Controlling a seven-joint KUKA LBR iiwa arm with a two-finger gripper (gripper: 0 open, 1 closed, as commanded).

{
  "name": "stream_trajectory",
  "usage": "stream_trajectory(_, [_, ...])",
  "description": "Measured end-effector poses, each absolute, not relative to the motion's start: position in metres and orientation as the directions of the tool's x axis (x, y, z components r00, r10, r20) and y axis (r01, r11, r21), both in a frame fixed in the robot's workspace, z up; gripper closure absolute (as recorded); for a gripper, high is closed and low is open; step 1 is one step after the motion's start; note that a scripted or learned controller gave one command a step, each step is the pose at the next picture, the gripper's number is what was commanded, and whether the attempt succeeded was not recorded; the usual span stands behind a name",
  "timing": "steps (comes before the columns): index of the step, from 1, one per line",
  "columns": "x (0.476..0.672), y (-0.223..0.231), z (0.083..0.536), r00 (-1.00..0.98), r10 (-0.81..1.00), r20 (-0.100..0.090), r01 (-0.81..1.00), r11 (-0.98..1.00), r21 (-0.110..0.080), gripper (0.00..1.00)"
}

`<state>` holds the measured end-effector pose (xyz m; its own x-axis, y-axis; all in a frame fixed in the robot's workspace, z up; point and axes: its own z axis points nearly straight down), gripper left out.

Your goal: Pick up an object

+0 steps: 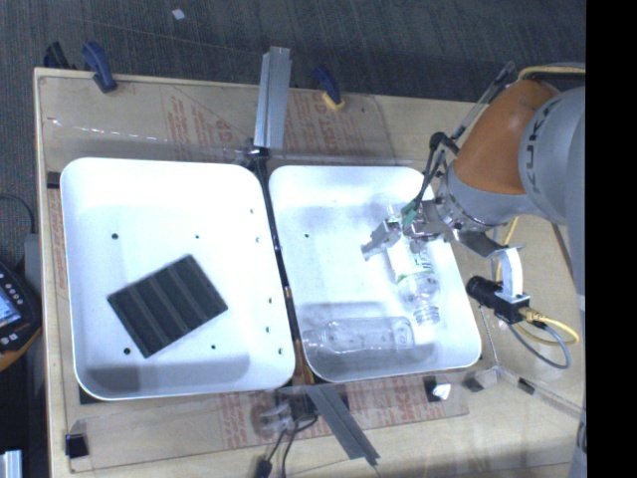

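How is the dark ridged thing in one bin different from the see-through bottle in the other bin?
The dark ridged slab is black and solid; the clear bottle is see-through and hard to spot against the white. The slab is flat and rectangular; the bottle is rounded and long. The slab lies at a slant in the left bin, well clear of the walls; the bottle lies along the near wall of the right bin. Both lie flat, apart from the gripper.

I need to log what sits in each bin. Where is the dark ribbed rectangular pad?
In the camera view, the dark ribbed rectangular pad lies flat in the left white bin, in its lower-left part, at a slant, well apart from the gripper over the right bin.
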<state>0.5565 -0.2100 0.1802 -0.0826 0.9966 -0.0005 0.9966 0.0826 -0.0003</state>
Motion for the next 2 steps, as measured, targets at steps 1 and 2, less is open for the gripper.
stream_trajectory(1, [0.5565,-0.2101,0.1802,-0.082,0.997,-0.001,0.997,0.082,0.000,0.00])
stream_trajectory(2, [0.5565,-0.2101,0.1802,-0.082,0.997,-0.001,0.997,0.082,0.000,0.00])
